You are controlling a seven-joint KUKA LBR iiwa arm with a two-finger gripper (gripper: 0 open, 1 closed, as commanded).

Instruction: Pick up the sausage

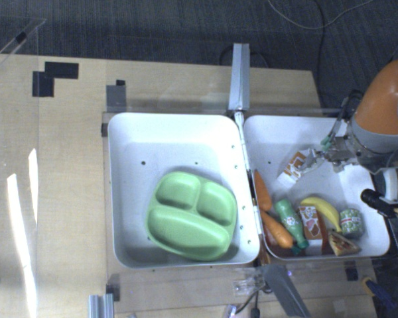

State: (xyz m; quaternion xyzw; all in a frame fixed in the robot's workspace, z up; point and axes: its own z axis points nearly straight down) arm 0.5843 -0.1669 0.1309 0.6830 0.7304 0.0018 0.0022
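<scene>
The sausage (260, 191) is a slim reddish-orange piece lying along the left wall of the right bin (288, 134). A thicker orange carrot-like piece (277, 229) lies just in front of it. The arm's orange band and grey wrist (383, 121) reach in from the right edge. My gripper (333, 152) hangs over the back right part of the right bin, beside a white and orange packet (298, 166). It is well to the right of the sausage and apart from it.
The right bin also holds a green bottle (289, 221), a banana (324, 211), a small red and white carton (311, 222), a can (351, 222) and a brown wedge (343, 244). A green divided plate (193, 214) lies in the left bin (172, 138).
</scene>
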